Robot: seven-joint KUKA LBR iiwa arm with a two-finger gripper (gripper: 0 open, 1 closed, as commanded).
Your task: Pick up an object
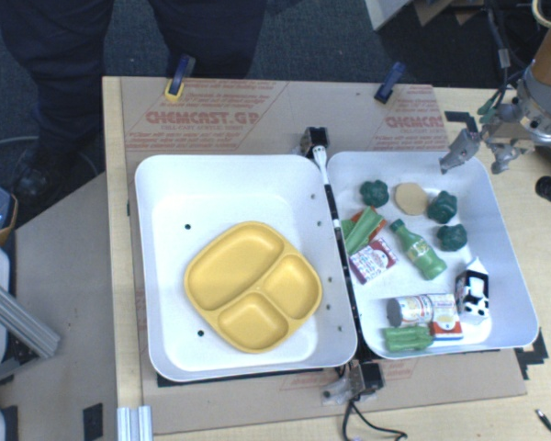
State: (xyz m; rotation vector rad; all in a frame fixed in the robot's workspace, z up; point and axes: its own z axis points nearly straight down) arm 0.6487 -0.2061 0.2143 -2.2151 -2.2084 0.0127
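Observation:
My gripper (482,152) hangs over the far right corner of the right bin (505,237), its two fingers spread open with nothing between them. Below it in that bin lie a green broccoli piece (375,192), a tan cookie (410,197), two more dark green pieces (443,207) (453,237), a green bottle (418,249), a red packet (371,262), a green bean pod (360,227), a can (422,310), a green item (408,339) and a black-and-white cow toy (475,294).
The left bin (161,246) holds a yellow divided plate (253,286). A person in dark clothes (119,16) stands behind the bench. Clamps (176,76) (389,82) sit on the cardboard's far edge.

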